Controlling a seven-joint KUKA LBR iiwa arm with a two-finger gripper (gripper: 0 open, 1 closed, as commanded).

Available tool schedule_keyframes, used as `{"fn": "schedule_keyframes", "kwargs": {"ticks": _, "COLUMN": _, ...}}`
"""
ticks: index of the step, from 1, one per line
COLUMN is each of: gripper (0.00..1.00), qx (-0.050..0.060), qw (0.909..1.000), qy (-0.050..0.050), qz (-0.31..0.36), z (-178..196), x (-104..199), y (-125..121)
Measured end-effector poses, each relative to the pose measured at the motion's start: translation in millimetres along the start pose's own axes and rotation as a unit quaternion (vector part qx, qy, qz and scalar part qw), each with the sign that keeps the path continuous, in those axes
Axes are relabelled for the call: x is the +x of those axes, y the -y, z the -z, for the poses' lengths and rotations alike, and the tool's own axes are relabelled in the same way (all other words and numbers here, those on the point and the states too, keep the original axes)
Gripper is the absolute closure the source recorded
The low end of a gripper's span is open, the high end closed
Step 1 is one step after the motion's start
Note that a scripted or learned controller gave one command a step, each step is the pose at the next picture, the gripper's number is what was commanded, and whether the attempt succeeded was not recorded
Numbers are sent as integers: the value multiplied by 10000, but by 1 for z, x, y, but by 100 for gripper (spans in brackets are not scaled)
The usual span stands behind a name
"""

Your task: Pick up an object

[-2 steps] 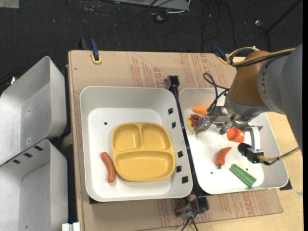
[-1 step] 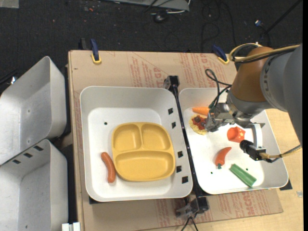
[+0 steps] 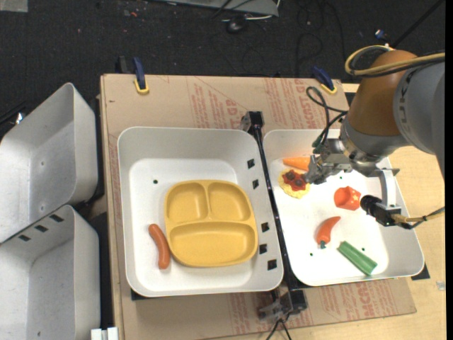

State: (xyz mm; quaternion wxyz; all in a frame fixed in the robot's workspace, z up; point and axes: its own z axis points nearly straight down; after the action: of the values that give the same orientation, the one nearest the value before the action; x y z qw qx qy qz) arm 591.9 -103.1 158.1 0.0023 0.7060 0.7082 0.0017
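Landmark: the right shallow white bin [image 3: 396, 261].

The grey arm with its orange band [image 3: 379, 98] reaches in over the far half of that bin. The two-finger gripper [image 3: 313, 170] hangs low at the bin's far left part. Jaw opening cannot be told; the wrist body hides the tips.

The small yellow disc with red and dark topping [image 3: 294, 183] lies just beside the gripper, on its left and slightly nearer the camera; contact cannot be told. The orange carrot piece [image 3: 296, 163] lies just beyond it, toward the bin's far wall.

Mid-bin: a red-orange pepper chunk [image 3: 347, 197]. Nearer the front wall: a red chilli with green stem [image 3: 326, 230] and a green rectangular stick [image 3: 357, 257].
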Motion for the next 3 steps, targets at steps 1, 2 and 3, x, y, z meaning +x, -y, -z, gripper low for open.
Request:
{"fn": "schedule_keyframes", "kwargs": {"ticks": 1, "gripper": 100, "qx": -8, "qw": 10000, "qy": 5, "qz": 0, "z": 63, "x": -3, "y": -6}}
{"fn": "schedule_keyframes", "kwargs": {"ticks": 2, "gripper": 100, "qx": -9, "qw": 10000, "qy": 6, "qz": 0, "z": 114, "x": -3, "y": -7}}
{"fn": "schedule_keyframes", "kwargs": {"ticks": 3, "gripper": 100, "qx": 36, "qw": 10000, "qy": -6, "qz": 13, "z": 98, "x": 44, "y": -11}}
